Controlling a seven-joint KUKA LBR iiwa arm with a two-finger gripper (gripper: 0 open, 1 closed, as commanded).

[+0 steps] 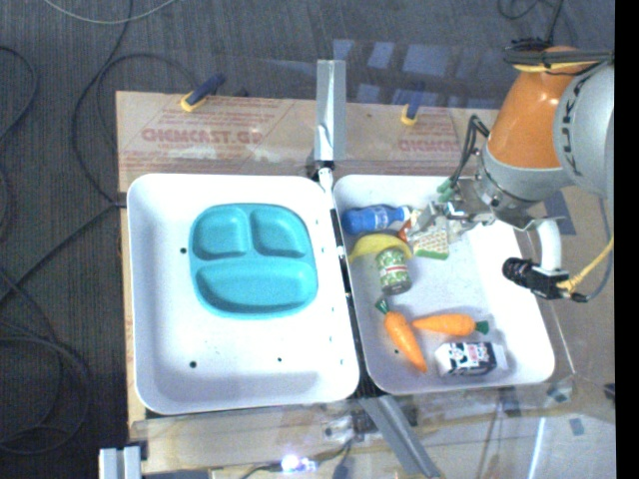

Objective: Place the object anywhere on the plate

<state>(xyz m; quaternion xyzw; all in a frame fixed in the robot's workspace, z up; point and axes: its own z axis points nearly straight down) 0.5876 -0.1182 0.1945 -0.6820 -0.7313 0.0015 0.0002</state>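
Plate (255, 260) is teal, three-sectioned, in left bin; pincer (436, 226) state: cannot tell.

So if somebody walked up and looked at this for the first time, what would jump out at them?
Probably the turquoise divided plate, alone in the left bin. Next, the grey and orange arm reaching in from the right, its gripper low over the cluster at the back of the right bin. That bin holds two carrots, a blue bottle and a small jar.

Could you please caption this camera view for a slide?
Gripper hovers over toy food in right bin; teal plate sits in left bin.
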